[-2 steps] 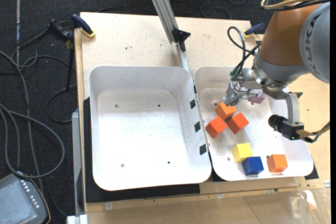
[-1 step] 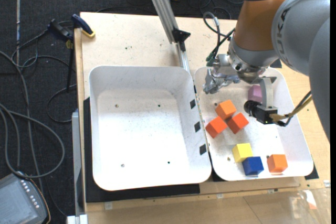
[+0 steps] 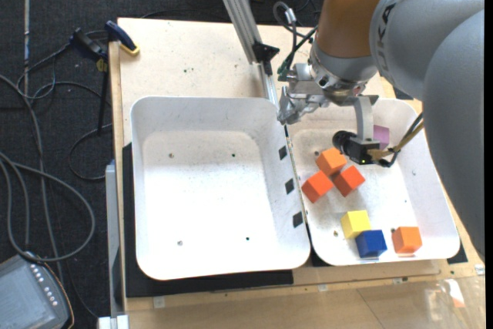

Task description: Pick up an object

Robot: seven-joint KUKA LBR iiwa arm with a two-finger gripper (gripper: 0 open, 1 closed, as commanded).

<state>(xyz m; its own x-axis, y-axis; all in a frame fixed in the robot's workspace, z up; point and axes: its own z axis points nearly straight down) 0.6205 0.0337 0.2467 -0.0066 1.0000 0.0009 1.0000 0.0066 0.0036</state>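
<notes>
The gripper hangs with the right bin's left wall just beneath it. Whether it is wide or narrow cannot be told, and nothing is seen in its grasp. The likeliest target, an orange block, lies near the gripper, down and rightward in the view. It has no long axis and touches a second orange block, so the move probably turns on that diagonal shift.

Bins white: left bin flecked with a few dark specks, right bin plain, black tabs on the rim between them. Blocks: orange block, second orange block, red-orange block, third orange block, yellow block, blue block, pink block. Bench pale beige, dark-flecked; arm grey with orange band; clamp blue and yellow.
</notes>
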